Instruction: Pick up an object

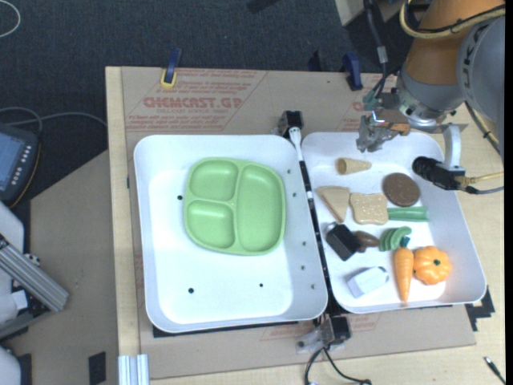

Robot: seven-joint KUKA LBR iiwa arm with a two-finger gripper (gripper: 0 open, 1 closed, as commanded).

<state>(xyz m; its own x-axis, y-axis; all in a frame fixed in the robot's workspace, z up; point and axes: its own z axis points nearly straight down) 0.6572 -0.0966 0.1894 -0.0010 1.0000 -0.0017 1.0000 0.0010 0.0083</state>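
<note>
Toy food waits in the right bin

The left bin (160,287) holds a green plate (236,205) with 3 parts. The right bin (461,247) holds a cone (352,165), toast (369,208), a brown cookie (400,189), a carrot (402,273) and more. The gripper (373,137) hangs over the far edge, above the cone, holding nothing; I cannot tell if its jaws are apart

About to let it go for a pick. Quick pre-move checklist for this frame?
1. Gripper located: ok, it sits above the far end of the right bin.
2. Nothing carried: ok, no item shows at the gripper.
3. Nearest target free: ok, the cone lies alone, just below the gripper.
4. Clutter risk: not ok, the carrot, pumpkin and green piece crowd together.
5. Finger opening: cannot tell.
6. Left bin: ok, the green divided plate lies flat there.
</note>
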